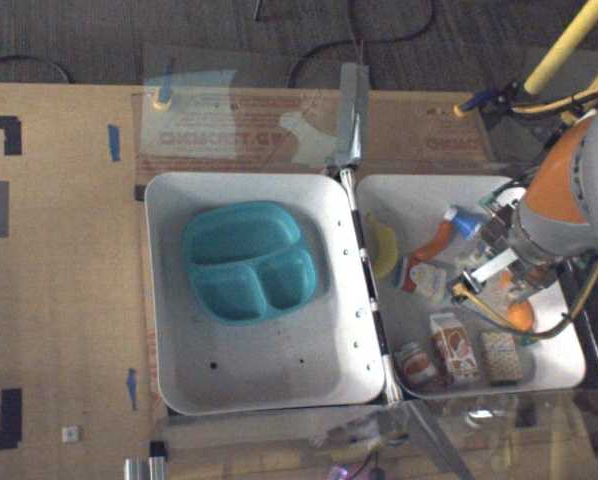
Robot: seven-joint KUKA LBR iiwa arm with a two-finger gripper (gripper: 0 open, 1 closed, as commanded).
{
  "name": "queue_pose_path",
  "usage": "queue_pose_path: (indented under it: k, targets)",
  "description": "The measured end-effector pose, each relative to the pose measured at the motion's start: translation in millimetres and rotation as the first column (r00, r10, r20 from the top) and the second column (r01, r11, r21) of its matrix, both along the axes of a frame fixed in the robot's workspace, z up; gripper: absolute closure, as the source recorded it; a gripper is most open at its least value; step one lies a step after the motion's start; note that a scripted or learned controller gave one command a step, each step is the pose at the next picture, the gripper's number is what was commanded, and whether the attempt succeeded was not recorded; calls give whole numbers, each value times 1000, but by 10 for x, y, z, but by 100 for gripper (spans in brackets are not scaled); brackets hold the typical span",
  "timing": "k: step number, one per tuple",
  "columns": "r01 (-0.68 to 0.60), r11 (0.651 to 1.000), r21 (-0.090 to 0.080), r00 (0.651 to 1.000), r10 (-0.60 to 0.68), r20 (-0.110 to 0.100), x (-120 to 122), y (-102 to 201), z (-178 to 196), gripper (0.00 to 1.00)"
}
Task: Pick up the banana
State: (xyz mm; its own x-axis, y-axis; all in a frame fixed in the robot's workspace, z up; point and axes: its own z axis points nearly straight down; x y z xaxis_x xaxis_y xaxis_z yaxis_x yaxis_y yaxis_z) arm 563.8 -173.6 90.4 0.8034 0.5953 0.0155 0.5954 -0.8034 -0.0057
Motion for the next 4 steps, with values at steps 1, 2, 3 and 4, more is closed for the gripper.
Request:
queue_pose_path:
  k: [1, 2, 3, 4]
  targets:
    - [122, 993, -2, 993, -122, -1, -214, -16, -10, 0]
    - [121, 993, -7, 993, -121, -7, -235, -37, 76, 100]
    - [121, 993, -6, 993, -121, -9, -237, -39, 170, 100]
    - [-125, 992, 4, 992, 125, 5, -659, -237, 0, 100]
